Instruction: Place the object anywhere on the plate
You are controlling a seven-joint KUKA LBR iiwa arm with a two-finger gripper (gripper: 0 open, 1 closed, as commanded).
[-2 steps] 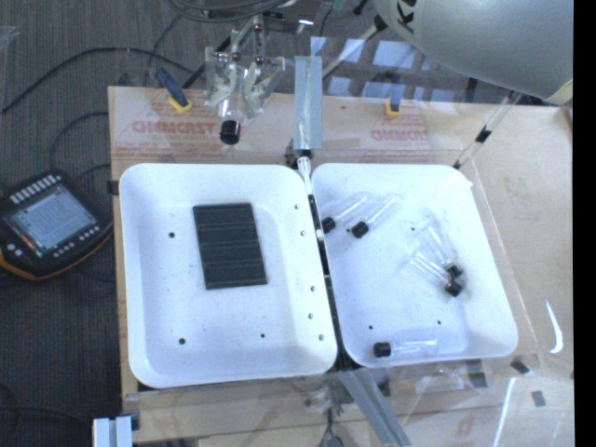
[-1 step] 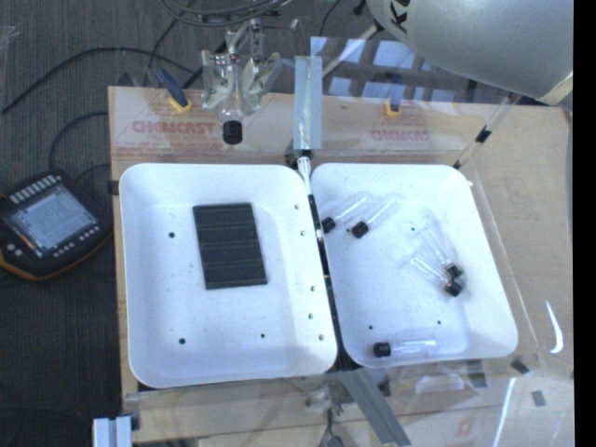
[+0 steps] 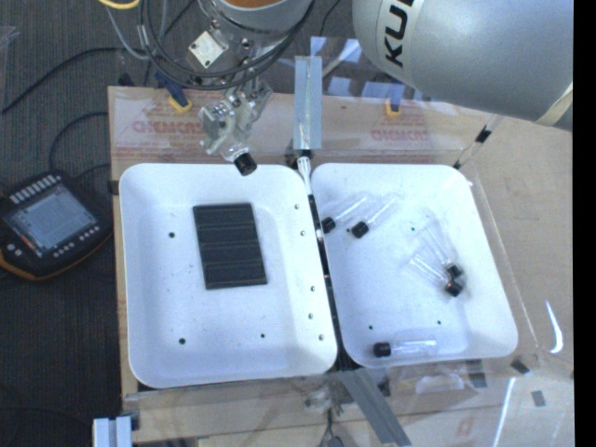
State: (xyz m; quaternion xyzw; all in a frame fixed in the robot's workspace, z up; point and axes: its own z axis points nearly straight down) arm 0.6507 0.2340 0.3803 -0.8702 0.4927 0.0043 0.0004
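A dark ribbed rectangular plate [image 3: 228, 245] lies flat in the left white bin [image 3: 158, 333], slightly left of its middle. My gripper [image 3: 235, 145] hangs over the far rim of that bin, above and behind the plate. A clear vial with a black cap [image 3: 245, 164] sticks out downward from between its fingers, so the gripper is shut on it. The cap sits just above the bin's back edge, clear of the plate.
The right white bin [image 3: 484, 329] holds several clear vials with black caps, such as those at its back left [image 3: 358, 220], at right of centre [image 3: 438, 261] and at the front [image 3: 405, 347]. A metal bar [image 3: 307, 105] stands behind the bins' divide. A teach pendant [image 3: 47, 223] lies at left.
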